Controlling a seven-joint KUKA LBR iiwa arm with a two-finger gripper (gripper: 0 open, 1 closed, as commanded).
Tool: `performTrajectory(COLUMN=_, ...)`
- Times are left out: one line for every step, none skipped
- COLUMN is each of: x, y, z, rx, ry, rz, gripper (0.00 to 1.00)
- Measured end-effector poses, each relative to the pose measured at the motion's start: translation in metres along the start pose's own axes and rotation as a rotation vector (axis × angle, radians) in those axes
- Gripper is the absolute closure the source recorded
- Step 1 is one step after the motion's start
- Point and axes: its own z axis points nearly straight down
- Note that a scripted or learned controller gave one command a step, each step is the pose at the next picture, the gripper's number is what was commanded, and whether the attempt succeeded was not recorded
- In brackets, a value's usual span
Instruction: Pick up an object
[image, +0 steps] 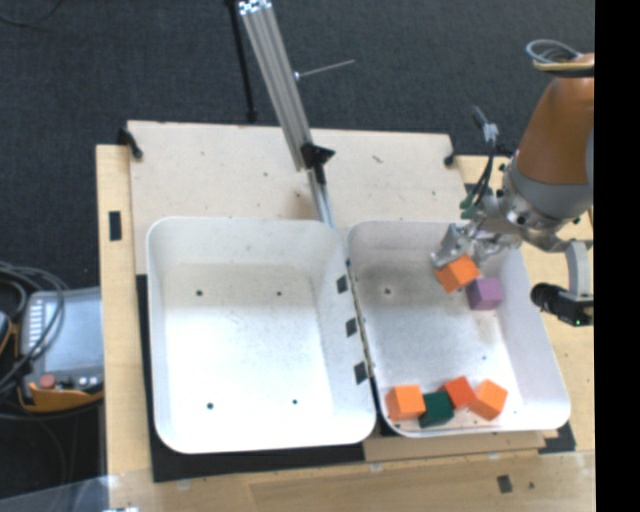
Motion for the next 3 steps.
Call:
performTrajectory(x=0.043, y=0.001, z=0.000, rx=0.000, ry=0.001, rz=-0.001, gripper=1.00)
performTrajectory(x=0.089, y=-0.008, z=0.006, rx=0.000, ry=0.001, rz=0.000, gripper=1.00)
performTrajectory(x=0.136, y=-0.003, z=0.017, rx=0.003, ry=0.001, rz=0.000, gripper=1.00)
